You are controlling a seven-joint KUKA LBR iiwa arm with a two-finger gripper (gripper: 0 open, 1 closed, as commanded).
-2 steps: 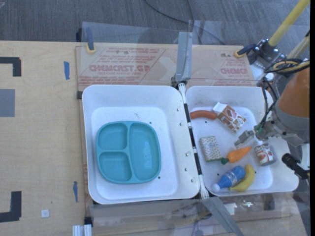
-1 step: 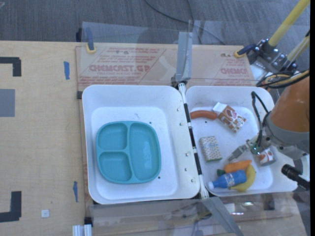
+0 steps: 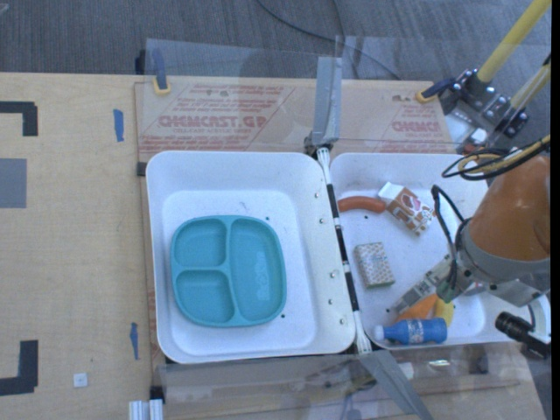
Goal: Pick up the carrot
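At 5 o'clock of the right white bin, the hand touched the small orange carrot, axis running 2-to-8; grip state: cannot tell.

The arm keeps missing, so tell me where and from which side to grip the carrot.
Probably the carrot's orange middle, coming from above with the fingers across its width. It lies flat and slanted near the right bin's front edge, with the blue bottle close in front and the gripper over it.

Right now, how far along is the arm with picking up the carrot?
Done: the arm has reached into the right white bin, with its gripper down at the small orange carrot beside the blue bottle. In hand: closing in on the carrot; a grip isn't visible. Left: grasping and lifting it, since it lies on the bin floor.
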